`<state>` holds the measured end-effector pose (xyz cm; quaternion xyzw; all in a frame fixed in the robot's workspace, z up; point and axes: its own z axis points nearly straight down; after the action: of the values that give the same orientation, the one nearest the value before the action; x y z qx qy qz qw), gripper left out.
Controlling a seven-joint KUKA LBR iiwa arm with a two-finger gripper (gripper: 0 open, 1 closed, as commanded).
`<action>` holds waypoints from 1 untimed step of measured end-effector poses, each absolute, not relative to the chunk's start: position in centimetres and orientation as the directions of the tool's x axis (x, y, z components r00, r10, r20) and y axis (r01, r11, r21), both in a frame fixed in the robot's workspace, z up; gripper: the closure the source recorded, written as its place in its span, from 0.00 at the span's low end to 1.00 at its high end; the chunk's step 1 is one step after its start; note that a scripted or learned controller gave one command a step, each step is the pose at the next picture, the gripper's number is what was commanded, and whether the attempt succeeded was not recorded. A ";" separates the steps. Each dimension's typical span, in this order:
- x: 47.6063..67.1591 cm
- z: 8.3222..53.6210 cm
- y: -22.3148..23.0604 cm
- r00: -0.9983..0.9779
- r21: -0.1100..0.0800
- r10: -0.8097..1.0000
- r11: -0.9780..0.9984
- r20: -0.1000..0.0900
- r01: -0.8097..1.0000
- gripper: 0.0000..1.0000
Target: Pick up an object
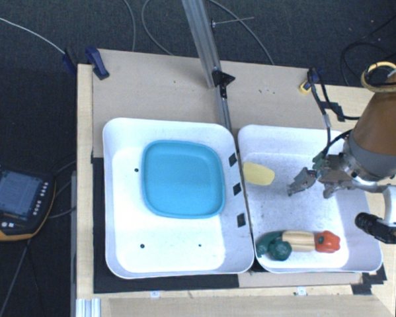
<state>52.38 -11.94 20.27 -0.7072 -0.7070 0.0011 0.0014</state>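
Hovering: gripper (314, 182) hangs over the middle of the right bin (274, 211), arm (378, 131) reaching in from the right
Gripper: fingers spread apart, nothing between them
Yellow piece (258, 173): lies at the right bin's left side, just left of the gripper, not touching it
Near edge of right bin: green object (274, 247), tan stick-like object (298, 240) and red object (327, 241) in a row, touching one another, well nearer than the gripper
Left bin (121, 236): holds a blue square plate (183, 179), flat, toward its far side
Desk (155, 86): bare tan surface beyond the bins
Off the desk, left: handheld pendant (14, 201) on the dark floor
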 end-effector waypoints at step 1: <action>52.8 14.5 -12.6 0.000 -0.005 1.000 0.000 0.001 1.000 0.00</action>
<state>52.77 -12.63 14.48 -0.7072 -0.7070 0.0015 0.0019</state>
